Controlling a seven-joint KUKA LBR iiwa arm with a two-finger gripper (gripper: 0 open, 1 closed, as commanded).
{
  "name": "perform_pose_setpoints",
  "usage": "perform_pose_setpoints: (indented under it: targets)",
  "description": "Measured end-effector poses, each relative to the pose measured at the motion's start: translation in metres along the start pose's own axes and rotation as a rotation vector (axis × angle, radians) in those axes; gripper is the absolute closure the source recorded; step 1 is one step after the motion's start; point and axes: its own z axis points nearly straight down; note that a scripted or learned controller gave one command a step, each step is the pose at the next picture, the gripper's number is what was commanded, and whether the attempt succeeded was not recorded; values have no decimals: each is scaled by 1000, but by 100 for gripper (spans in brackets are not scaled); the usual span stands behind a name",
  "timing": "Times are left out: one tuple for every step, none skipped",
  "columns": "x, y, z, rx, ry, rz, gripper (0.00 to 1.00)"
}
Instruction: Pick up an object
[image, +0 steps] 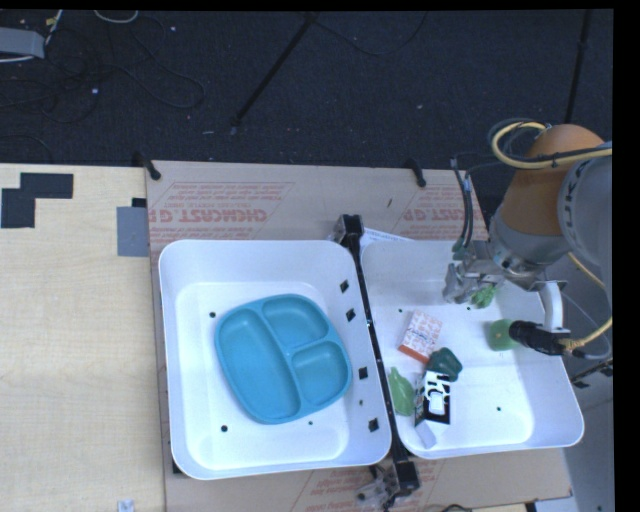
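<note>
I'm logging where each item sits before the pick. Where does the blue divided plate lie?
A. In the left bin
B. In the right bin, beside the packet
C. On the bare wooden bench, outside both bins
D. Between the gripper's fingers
A: the blue divided plate lies flat on the floor of the left bin, away from the gripper over the right bin.

bench (70, 340): pale wood top, dark patches near its far left | cardboard sheet (250, 205): lies flat on the bench, red print on it | left bin (190, 270) and right bin (540, 420): white, side by side on the cardboard, edges touching
</note>
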Motion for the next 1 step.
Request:
perform_pose_setpoints:
  targets:
    - [9, -2, -56, -6, -1, -4, 100]
